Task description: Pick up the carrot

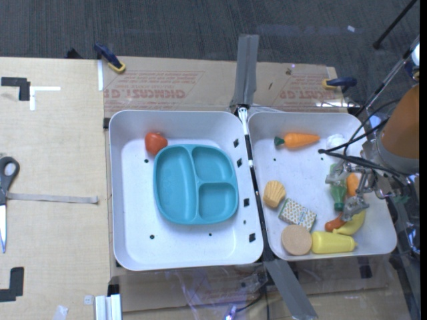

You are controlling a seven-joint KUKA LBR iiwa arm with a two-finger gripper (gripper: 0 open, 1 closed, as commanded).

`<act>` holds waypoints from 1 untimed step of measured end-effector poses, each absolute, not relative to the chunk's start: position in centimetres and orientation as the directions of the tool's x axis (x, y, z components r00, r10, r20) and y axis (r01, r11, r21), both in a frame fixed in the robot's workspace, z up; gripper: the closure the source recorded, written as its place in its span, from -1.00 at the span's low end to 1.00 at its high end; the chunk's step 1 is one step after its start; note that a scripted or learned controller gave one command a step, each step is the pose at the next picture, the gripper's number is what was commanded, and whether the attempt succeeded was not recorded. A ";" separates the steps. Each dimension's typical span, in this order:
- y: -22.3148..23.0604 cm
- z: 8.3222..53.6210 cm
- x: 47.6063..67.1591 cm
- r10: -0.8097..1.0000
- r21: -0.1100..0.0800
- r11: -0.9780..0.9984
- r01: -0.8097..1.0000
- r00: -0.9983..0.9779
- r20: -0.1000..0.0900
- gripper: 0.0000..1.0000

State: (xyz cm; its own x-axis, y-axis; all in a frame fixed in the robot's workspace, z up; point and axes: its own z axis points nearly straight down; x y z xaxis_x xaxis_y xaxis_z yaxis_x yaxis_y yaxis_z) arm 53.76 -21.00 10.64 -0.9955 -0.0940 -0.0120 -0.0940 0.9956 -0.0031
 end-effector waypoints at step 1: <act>-20.9 11.7 54.0 -0.099 -0.006 0.995 -0.099 -0.995 -0.018 1.00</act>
